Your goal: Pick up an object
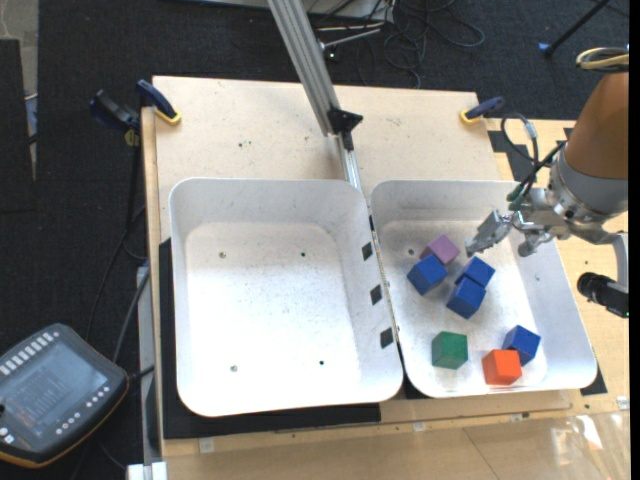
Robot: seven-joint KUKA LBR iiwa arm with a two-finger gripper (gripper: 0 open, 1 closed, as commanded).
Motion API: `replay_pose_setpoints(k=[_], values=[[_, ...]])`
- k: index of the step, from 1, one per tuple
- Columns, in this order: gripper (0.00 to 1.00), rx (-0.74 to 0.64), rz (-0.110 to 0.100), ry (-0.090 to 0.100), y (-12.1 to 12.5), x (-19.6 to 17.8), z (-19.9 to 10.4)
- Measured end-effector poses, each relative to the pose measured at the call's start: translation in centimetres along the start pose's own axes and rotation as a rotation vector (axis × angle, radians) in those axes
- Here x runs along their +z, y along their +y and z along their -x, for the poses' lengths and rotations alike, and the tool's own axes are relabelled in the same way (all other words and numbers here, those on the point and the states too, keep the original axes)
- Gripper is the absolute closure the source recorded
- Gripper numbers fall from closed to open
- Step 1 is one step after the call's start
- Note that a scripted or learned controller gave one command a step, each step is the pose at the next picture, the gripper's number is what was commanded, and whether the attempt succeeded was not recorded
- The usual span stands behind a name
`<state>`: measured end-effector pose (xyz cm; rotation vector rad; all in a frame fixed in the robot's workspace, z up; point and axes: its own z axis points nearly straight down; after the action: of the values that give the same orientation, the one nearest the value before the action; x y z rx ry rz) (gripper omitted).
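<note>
Approaching, I judge: my pincer hangs at two o'clock of the blue cubes, grip state unreadable; next, descend onto one.

Wide open floor across the left bin, easy passage there. The right bin is crowded: a purple block and three blue blocks bunch mid-bin, a slim gap below them, then a green block, orange block and another blue along the front wall.
</note>
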<state>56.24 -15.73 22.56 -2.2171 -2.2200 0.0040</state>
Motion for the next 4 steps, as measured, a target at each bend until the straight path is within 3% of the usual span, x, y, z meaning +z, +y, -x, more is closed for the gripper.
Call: replay_pose_setpoints(k=[1, 2, 3, 4], values=[[0.00, 0.001, 0.004, -0.001, 0.1, -0.2, 0.0], [0.00, 0.002, -0.002, 0.000, -0.7, 5.6, -0.6], [0.00, 0.005, 0.015, -0.010, 0.1, 10.7, 0.5], [0.00, 0.002, 0.010, -0.004, 0.3, 12.9, 0.6]])
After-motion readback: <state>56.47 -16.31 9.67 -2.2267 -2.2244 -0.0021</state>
